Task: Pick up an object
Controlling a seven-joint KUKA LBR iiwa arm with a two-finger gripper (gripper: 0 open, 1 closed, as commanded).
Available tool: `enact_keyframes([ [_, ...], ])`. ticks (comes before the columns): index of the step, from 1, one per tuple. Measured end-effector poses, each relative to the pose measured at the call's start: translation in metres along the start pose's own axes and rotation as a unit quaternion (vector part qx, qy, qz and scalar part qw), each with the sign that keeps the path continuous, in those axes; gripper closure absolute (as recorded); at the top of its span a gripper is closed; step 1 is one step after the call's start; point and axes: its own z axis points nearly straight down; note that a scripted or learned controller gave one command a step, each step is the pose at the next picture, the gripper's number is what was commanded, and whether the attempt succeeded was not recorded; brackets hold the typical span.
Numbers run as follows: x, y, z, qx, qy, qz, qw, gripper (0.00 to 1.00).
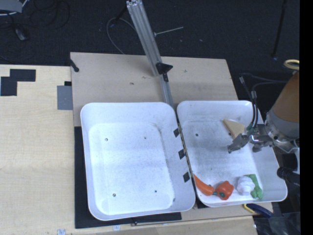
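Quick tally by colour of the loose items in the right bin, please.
Orange or red: 2, carrot-like piece and pepper-like piece
White: 1, lump
Green: 1, piece
Tan: 1, wedge
Total: 5

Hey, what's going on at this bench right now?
A robot arm reaches in from the right over the right bin, trying to pick something up. Its gripper hangs above the bin's floor, near a tan wedge at the far side, with nothing visibly in it. An orange carrot, a red pepper and a white-and-green vegetable lie along the near edge. The left bin sits beside it.
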Motion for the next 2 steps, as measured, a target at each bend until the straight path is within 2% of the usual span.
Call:
enact_keyframes([
  [1, 0.006, 0.008, 0.050, 0.000, 0.000, 0.000, 1.0000, 0.00],
  [2, 0.004, 0.008, 0.038, -0.002, 0.000, 0.001, 1.0000, 1.00],
])
